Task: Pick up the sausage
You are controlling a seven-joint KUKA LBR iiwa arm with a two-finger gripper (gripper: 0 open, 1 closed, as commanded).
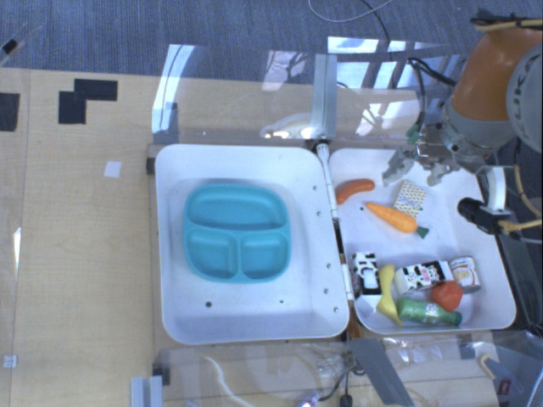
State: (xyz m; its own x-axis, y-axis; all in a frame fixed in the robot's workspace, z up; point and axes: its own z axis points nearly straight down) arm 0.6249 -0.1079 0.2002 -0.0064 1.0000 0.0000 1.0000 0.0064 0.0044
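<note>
**Operator:** I have the gripper (417, 166) hanging over the far part of the right bin (501, 299). The two fingers stand spread apart with nothing between them.

**Supervisor:** State the position of the target.

**Operator:** The sausage (354, 190) lies on the floor of the right bin, in its far left corner, close against the divider rail (333, 219) between the bins. From the gripper it lies to the view's left and a little nearer the camera. The two are near but apart.

**Supervisor:** Orientation?

**Operator:** Its long axis runs roughly left to right across the view, the right end tilted slightly toward the far wall. I judge the fingers should close across the short axis, so the wrist may need turning; I cannot read the present finger line well enough to say by how much.

**Supervisor:** Clearances.

**Operator:** The carrot (394, 217) lies just beside the sausage on the near right side, not touching it. A small patterned card (411, 198) sits under the gripper. The left side is tight: the rail leaves little room for a finger between it and the sausage end. The far side toward the bin wall looks open. The blue tray (237, 231) in the left bin (174, 312) is well apart and plays no part.
</note>
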